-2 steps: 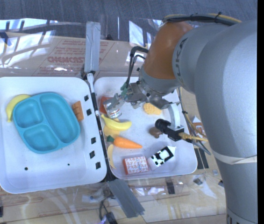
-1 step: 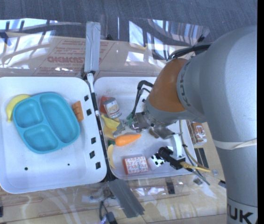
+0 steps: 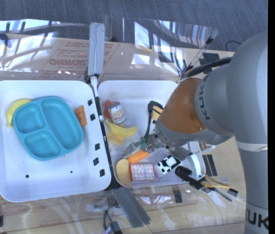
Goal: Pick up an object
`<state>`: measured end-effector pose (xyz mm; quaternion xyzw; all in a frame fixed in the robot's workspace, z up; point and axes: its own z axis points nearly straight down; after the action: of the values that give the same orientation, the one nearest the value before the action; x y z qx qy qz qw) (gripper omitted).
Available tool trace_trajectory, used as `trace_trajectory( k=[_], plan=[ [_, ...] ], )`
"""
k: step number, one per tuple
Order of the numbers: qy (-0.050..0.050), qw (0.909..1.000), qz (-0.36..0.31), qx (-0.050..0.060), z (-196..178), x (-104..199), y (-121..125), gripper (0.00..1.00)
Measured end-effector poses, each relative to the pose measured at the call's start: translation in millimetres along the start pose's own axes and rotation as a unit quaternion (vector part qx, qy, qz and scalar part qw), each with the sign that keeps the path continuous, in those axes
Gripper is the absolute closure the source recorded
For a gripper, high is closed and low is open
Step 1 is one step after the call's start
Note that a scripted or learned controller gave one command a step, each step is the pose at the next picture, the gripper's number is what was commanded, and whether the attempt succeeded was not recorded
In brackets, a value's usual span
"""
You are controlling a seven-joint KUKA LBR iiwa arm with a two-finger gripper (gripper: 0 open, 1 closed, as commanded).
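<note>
The right bin (image 3: 137, 87) holds a red and white can (image 3: 115, 112), a yellow banana (image 3: 119, 132), an orange carrot (image 3: 137, 156), a red and white box (image 3: 142, 172) lying on a tan disc (image 3: 121, 171), and a black and white toy (image 3: 165, 165). My gripper (image 3: 144, 143) reaches down from the orange-banded wrist (image 3: 182, 113) into the middle of this bin. Its tip sits just right of the banana and directly above the carrot. The wrist hides the bin's right half.
The left bin (image 3: 10, 174) carries a blue divided plate (image 3: 47, 126), a yellow piece (image 3: 14, 108) peeking out at the plate's upper left, and a small orange block (image 3: 81, 115) by the divider. The grey arm (image 3: 244, 91) fills the right side.
</note>
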<state>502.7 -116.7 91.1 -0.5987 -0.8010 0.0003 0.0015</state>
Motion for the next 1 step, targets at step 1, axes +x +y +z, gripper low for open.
trace_trajectory(
  k=[1],
  plan=[
    [0.000, 0.9979, -0.065, 0.000, 0.1, 26.6, -19.7, 0.00]
  ],
)
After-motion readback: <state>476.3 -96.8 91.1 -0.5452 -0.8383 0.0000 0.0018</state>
